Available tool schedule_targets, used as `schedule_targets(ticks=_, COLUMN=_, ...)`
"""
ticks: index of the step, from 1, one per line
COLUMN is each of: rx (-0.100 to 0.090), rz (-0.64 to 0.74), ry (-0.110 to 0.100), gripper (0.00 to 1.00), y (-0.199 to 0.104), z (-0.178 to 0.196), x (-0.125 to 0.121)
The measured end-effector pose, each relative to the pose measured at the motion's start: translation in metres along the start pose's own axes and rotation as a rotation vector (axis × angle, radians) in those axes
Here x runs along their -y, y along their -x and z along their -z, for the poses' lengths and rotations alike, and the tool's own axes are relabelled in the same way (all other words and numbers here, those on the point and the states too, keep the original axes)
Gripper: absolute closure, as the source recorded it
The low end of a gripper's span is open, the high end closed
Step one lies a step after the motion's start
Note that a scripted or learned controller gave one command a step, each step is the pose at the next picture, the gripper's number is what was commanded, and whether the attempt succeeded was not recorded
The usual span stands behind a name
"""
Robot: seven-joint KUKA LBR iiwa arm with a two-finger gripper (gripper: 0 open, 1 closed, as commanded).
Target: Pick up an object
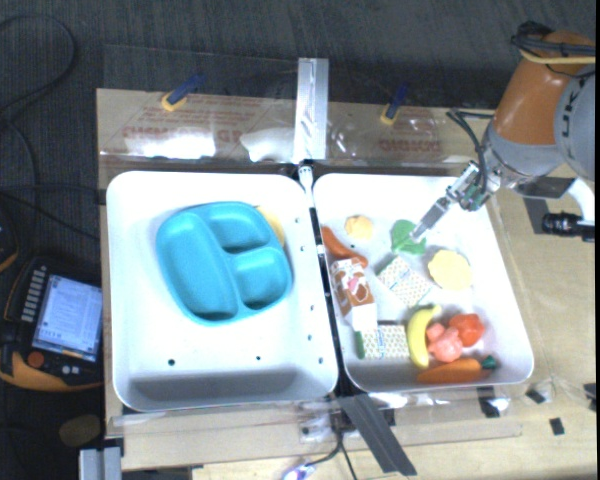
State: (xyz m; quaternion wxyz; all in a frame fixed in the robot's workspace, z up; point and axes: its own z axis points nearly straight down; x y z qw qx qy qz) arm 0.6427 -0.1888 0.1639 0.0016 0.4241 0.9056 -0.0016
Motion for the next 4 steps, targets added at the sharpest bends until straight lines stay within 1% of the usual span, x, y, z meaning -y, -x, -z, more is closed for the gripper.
schedule_targets(ticks=1, rx=-0.003, rz=-0.243, ry=0.001, gripper=0.0, y=0.013, z=-0.067, x=0.028)
schedule_targets(ticks=2, rx=0.007, rz=-0.174, ry=0.007, gripper=0.0, y=-0.037, z=-0.074, x=0.065)
schedule_targets(ticks=3, rx=0.01, rz=-0.173, ry=0.009, gripper=1.0, y=-0.036, z=-0.064, x=0.063)
schedule_targets(ticks=4, rx=-0.003, rz=-0.467, ry=-0.002, gripper=1.0, y=-0.028, z=0.022, x=0.024)
